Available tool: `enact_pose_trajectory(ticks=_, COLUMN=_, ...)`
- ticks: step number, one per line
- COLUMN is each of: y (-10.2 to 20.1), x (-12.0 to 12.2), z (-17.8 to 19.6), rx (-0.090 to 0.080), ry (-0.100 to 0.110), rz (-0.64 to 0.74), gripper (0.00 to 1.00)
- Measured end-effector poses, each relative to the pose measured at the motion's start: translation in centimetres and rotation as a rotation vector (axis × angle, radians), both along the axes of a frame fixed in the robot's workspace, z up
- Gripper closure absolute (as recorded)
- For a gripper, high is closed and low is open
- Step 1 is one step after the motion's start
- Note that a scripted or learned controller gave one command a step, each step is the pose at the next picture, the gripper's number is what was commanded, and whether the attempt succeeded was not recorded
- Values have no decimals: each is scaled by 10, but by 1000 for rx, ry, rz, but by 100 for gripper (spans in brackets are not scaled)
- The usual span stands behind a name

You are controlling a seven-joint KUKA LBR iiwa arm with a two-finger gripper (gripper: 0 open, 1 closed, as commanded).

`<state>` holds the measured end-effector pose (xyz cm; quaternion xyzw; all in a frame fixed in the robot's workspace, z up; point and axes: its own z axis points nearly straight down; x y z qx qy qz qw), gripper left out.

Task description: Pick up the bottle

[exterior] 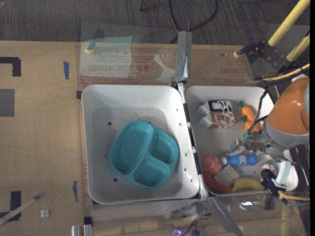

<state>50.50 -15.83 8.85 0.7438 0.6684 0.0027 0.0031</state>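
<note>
A: We're looking down on two white bins side by side. The left bin [93,132] holds one thing: a teal divided tray [143,154], three compartments, sitting tilted a little right of the bin's middle.

B: And the right bin [197,95] is the busy one. Up near its back we've got a small milk carton [220,113] lying on its side, with an orange carrot-like piece [248,115] just beside it on the right.

A: Down toward the front we see the bottle [242,160], clear with a blue label and a white cap, lying flat, cap pointing left. It's in the right bin's lower half, resting on the bin floor.

B: Just left of the cap sits a red rounded piece [212,165], touching or nearly so. Below the bottle there's a speckled tan square [227,174], and next to that a yellow piece like a banana [247,184] against the front wall.

A: The arm [291,113] comes in from the right, its orange band big over the bin's right edge. The gripper [252,142] hangs just above the bottle's right end, close to it.

B: Whether it's spread or clenched, we can't tell from here; it's a dark tangle. We see nothing clearly between the fingers.
</note>
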Motion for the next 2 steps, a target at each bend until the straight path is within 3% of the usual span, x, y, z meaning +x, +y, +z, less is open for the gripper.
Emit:
enact_pose_trajectory(ticks=1, y=-2, x=1, z=10, rx=-3, ry=-5, rz=-5, gripper=100)
enact_pose_trajectory(ticks=2, y=-2, x=1, z=10, rx=-3, ry=-5, rz=-5, gripper=0)
